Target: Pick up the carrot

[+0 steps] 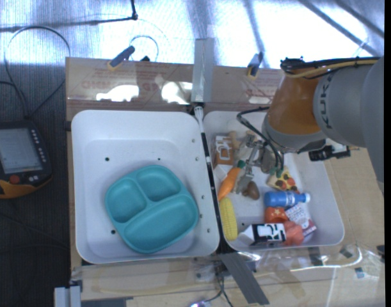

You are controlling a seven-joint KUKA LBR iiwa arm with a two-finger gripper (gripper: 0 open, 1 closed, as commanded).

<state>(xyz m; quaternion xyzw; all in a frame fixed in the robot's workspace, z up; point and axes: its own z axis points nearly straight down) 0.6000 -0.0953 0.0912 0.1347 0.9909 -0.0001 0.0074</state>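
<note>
Lies in the right bin (329,222) against its left wall, carrot (228,182) at about eight o'clock just beside the gripper (251,165), claw state impossible to tell.

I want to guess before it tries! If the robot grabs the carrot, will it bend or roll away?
Probably not bend: the carrot looks like a stiff, smooth toy, so it may slip between the fingers. Its tapered, rounded shape could roll sideways if nudged. It lies tilted beside the corn cob, near the bin wall, which might stop it. The gripper hovers close by.
</note>
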